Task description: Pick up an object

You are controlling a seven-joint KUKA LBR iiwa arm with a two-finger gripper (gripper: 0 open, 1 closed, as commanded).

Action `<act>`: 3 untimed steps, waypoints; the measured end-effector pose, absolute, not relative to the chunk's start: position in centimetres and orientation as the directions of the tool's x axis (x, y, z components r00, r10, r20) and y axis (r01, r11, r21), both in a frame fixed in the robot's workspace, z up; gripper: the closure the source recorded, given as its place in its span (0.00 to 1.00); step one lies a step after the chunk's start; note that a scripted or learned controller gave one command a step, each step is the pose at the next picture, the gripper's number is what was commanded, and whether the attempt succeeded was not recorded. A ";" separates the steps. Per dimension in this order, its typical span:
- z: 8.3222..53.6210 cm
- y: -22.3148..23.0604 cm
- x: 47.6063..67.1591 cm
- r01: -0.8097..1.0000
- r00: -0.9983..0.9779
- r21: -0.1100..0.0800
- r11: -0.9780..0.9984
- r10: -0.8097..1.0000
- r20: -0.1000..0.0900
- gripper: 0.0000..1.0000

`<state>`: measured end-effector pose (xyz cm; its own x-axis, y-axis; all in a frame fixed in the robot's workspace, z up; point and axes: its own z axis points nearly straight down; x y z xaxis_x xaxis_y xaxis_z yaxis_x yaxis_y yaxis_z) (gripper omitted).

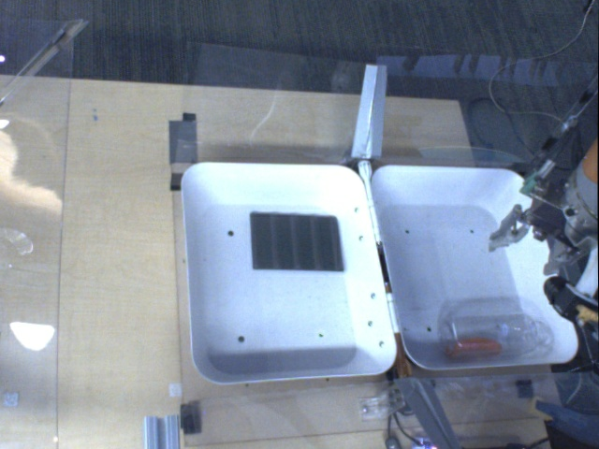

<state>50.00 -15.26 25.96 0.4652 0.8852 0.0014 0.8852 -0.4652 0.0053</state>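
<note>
Wooden bench [103, 279] carrying two shallow white bins side by side. Left bin [281, 354] with a dark ribbed rectangular panel [297, 241] lying flat near its middle. Right bin [440, 204] holding a clear plastic bottle [491, 335] on its side in the near right corner, something orange-red inside it. Grey arm [571, 241] reaching in at the right edge. Gripper [510, 230] poised above the right bin's far right part, well apart from the bottle, fingers spread, nothing between them.

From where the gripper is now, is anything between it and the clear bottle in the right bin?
Nothing visible. The gripper hangs over the right bin near its right wall; the clear bottle lies nearer the front edge, with bare floor between.
</note>
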 end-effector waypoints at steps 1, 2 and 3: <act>18.4 -3.3 50.7 0.816 0.578 0.002 -0.578 0.816 0.001 0.00; 21.8 -11.9 49.9 0.814 0.581 0.004 -0.581 0.814 0.002 0.00; 19.0 -19.8 49.9 0.810 0.586 0.003 -0.586 0.810 0.001 0.00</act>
